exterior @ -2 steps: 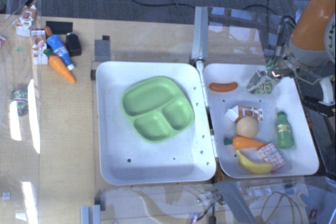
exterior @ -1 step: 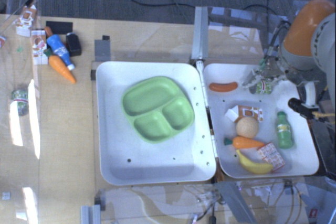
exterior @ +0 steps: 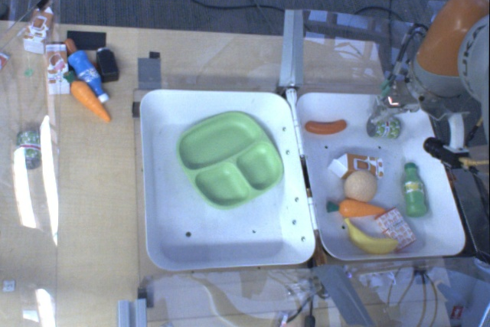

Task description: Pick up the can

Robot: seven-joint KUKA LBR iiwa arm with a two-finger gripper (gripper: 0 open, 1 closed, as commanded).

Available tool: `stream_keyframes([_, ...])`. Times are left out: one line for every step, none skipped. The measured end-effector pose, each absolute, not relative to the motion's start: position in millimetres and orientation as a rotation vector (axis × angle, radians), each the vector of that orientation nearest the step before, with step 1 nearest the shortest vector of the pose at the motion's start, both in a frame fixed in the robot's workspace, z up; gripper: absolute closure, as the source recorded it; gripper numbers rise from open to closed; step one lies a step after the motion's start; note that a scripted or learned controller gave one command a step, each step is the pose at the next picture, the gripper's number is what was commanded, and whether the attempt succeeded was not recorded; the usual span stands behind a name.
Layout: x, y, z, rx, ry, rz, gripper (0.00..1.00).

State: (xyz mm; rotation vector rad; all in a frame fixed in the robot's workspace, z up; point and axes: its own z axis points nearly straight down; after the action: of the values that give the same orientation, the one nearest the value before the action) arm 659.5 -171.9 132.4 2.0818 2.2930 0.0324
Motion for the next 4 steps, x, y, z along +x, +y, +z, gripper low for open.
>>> stream_keyframes([659.4, -172, 132, 2.081, 2.294, 0.032, 0.0])
stream_keyframes([658.5, -196, 87, 2.14, 2.289, 0.005, 0.0])
stream_keyframes([667.0, -176, 88, 1.937, 2.462, 0.006, 0.0])
stream_keyframes([629.9, -205, 88, 1.856, 2.524, 0.006, 0.0])
